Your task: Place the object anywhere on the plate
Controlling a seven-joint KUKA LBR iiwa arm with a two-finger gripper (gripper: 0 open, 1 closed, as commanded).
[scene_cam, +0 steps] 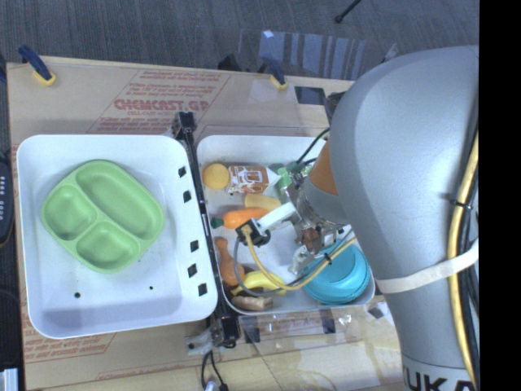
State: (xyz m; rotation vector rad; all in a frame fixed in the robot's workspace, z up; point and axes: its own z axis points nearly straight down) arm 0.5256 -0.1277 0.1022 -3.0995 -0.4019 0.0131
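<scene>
Two white bins (49, 300) on cardboard-topped bench (122, 96); grey carpet (122, 15) beyond; jaws over right bin (244, 146), state unclear.

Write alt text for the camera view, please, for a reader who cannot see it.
A grey robot arm reaches down into the right bin among toy foods and a blue bowl; the green divided plate lies in the left bin.

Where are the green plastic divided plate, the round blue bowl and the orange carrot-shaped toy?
Green plastic divided plate (120, 195): camera view, floor of its largest compartment.
Round blue bowl (348, 278): camera view, its outer wall.
Orange carrot-shaped toy (244, 217): camera view, middle of its body.
</scene>
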